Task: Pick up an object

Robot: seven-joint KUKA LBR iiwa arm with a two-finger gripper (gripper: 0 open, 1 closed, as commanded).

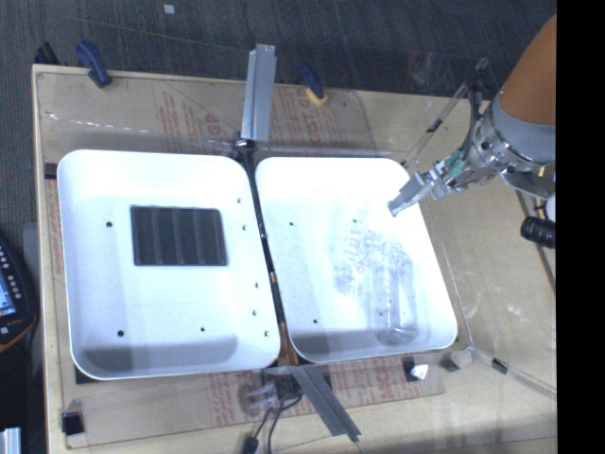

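A dark grey ribbed rectangular block [178, 235] lies flat in the left white bin [95, 348]. In the right white bin [302, 216] lie clear plastic items: a crumpled see-through piece [361, 253] and a transparent bottle-like tube [397, 303] toward the front right. My gripper [405, 200] hangs above the right bin's far right corner, pointing down and left. It is apart from the clear items, and nothing shows in it. The grey arm with its orange band [534, 74] comes in from the right.
A metal bar [260, 88] stands at the far seam between the bins, and another [321, 407] lies at the near seam. Blue clamps [95, 64] [311, 80] grip the bench's far edge. A black device [11, 296] sits at the left border.
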